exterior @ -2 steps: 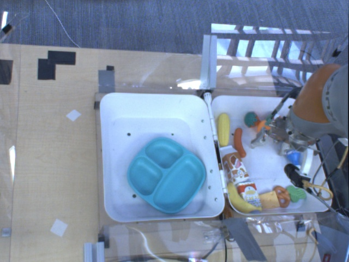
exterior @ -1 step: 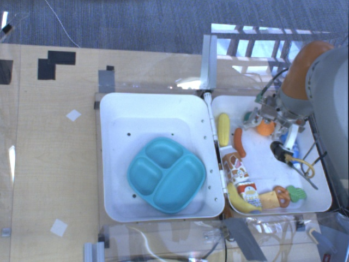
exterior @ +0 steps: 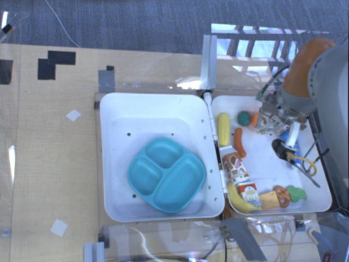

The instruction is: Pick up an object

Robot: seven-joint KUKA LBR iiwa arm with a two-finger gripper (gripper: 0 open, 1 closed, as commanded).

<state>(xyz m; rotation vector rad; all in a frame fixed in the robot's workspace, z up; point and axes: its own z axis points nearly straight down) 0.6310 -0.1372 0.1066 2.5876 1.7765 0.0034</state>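
Camera view: the end effector (exterior: 271,123) is positioned low in the right white bin (exterior: 325,201), beside a small orange-and-green toy carrot (exterior: 248,118). Its grip state cannot be told.

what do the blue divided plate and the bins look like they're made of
The blue divided plate looks like moulded plastic, matte to satin: one even colour, soft rounded compartment edges, only faint sheen. The left bin and right bin look like smooth white plastic too, with rounded corners and mild glare, though coated metal can't be ruled out.
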